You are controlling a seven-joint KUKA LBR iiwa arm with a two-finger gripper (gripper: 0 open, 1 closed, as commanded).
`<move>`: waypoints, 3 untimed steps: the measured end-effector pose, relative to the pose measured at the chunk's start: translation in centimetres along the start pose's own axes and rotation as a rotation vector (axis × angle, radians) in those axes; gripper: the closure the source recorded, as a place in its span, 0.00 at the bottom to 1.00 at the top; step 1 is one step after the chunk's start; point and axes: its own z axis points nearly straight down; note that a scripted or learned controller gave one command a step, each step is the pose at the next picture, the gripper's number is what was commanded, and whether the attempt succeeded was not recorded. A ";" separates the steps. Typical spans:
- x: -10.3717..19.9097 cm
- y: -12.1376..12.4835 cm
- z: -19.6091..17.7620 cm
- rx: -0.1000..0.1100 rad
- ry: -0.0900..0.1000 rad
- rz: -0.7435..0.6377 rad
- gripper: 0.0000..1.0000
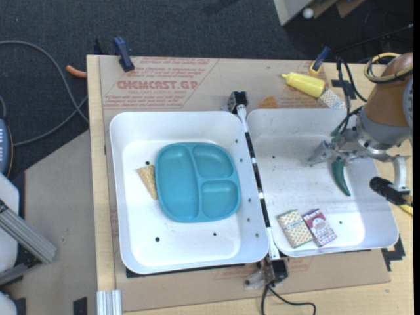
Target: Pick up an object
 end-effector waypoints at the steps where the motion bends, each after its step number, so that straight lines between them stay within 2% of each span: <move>1: -1.1 -1.7 -0.1 -0.002 0.008 -0.004 0.00; 2: -1.3 -1.7 -1.1 -0.003 0.003 -0.003 1.00; 3: 4.6 4.5 -3.4 -0.004 -0.001 -0.001 1.00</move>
